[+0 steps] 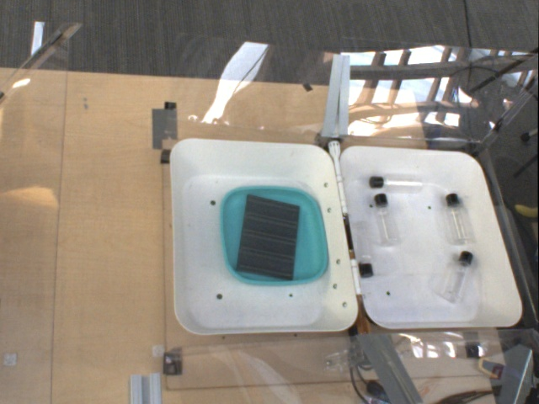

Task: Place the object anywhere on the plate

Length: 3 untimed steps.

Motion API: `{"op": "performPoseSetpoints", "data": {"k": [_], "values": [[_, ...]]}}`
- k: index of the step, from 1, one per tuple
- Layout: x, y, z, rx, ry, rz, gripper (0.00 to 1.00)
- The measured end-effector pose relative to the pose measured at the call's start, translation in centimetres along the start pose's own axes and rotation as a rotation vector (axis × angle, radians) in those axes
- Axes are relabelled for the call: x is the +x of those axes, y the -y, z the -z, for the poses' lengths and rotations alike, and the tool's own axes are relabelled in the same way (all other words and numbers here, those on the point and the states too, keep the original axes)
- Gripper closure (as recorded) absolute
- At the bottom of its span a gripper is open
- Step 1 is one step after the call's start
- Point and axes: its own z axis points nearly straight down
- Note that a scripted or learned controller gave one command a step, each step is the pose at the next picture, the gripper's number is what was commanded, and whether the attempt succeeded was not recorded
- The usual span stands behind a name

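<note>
A dark grey, ribbed rectangular block (269, 236) lies flat on a teal plate (316, 234), which sits in the middle of the left white bin (194, 225). The block shows parallel ridges running across its short side, has a matte finish, and stands slightly rotated, its long axis pointing roughly from 12 to 6 o'clock with a small lean toward 1 o'clock. It rests wholly within the plate's rim, with teal showing on all sides of it.

The right white bin (497, 293) touches the left one along their shared edge. In it lie several clear vials with black caps: one (396, 182) at 11 o'clock, one (384, 215) just below it, one (456, 215) toward 2 o'clock, one (456, 278) toward 5 o'clock, and a black cap (365, 269) at 8 o'clock near the bin's left wall.

Both bins rest on a light wooden surface (84, 225).
</note>
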Motion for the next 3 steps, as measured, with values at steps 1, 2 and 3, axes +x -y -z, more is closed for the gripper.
{"op": "performPoseSetpoints", "data": {"k": [1,2,3], "values": [[0.0,0.0,-0.01,0.0,0.0,0.001,0.0],[0.02,0.04,-0.05,0.001,0.002,0.003,0.0],[0.03,0.05,-0.04,0.001,0.002,0.003,0.0]]}}
